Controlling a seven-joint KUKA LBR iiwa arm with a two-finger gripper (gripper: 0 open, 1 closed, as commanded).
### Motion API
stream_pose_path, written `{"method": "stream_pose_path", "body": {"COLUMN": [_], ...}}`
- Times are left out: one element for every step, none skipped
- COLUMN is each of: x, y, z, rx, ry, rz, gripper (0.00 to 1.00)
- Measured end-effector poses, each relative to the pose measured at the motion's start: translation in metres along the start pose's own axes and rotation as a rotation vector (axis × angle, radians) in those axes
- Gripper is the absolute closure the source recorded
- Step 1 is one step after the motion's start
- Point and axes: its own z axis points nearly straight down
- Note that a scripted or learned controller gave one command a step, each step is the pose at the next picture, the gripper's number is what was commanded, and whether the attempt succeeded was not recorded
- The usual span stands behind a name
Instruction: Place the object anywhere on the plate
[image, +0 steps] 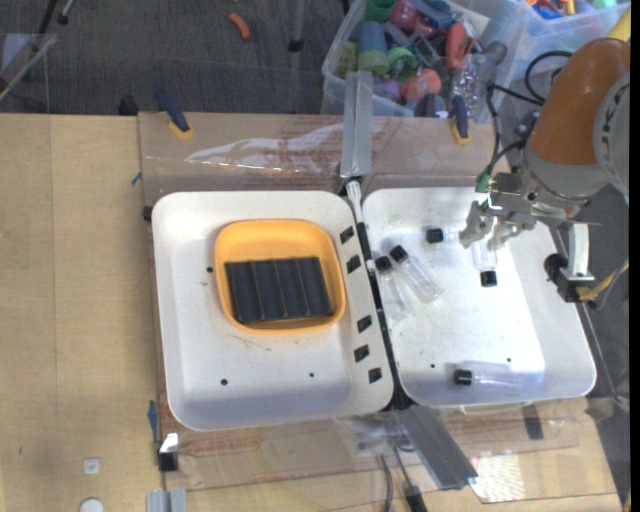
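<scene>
The step in hand is being judged as the pick, since nothing is being carried. The gripper (483, 232) is being held over the far right part of the right bin (560, 372), and its fingers (469, 236) are being read as spread apart with only white bin floor between them. No task object is lying on the plate (228, 240), which is sitting in the middle of the left bin (190, 372). The candidates are all lying in the right bin. A clear vial (414, 280) with a black cap is lying tilted near that bin's left wall, and a second vial (490, 377) is lying flat along its near edge. A small black-topped piece (488, 279) is lying just nearer than the gripper, and a black cap (434, 236) is lying to the gripper's left. The black-topped piece is being taken as the likeliest target, being closest, though which object is meant cannot be told. For a clean pick the fingers are best being centred over the piece and closed across its narrow side, as clear round bodies are being expected to roll or slip. For the transfer, the raised lips where the bins meet, with the black tabs (358, 295) lining them, are being noted as the obstacle, so lift is being advised before crossing. A dark ribbed block (278, 290) is covering most of the plate, so release onto the bare orange rim area or on top of the block is being weighed. A tub of coloured toys (420, 50) beyond the counter's (60, 300) far edge is not being counted as a hindrance.
</scene>
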Motion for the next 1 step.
{"method": "stream_pose_path", "body": {"x": [0.0217], "y": [0.0226], "z": [-0.0064], "rx": [-0.004], "ry": [0.000], "rz": [-0.157], "gripper": [1.00]}}
